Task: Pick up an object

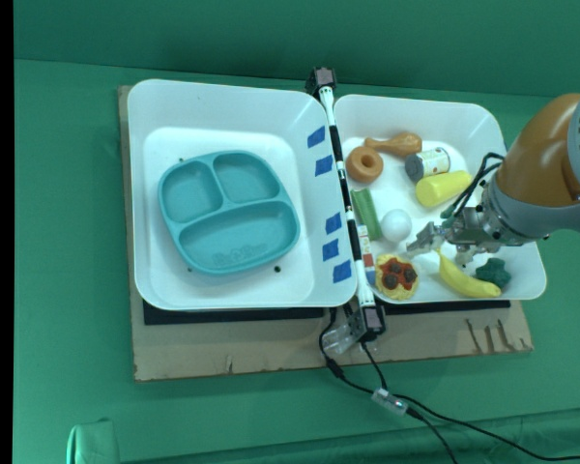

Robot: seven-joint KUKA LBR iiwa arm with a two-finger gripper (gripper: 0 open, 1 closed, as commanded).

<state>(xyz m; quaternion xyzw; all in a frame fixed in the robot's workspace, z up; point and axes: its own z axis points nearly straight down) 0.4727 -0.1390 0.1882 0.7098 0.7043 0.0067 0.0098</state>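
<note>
A green cloth [68, 211] covers the bench and rises as a backdrop behind it. On the cloth lies a brown cardboard sheet [271, 361], with black cables [416, 419] trailing off its front edge.

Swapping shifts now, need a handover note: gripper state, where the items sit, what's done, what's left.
Gripper: low in the right white bin, above the bin floor between the white egg and the yellow banana; nothing visible between its fingers.
Items: all in the right bin, including the brown ring doughnut, yellow corn cob, green broccoli piece and small round pizza.
Left white bin holds the teal divided plate.
Done: approach. Left: grasp and lift one object.
</note>
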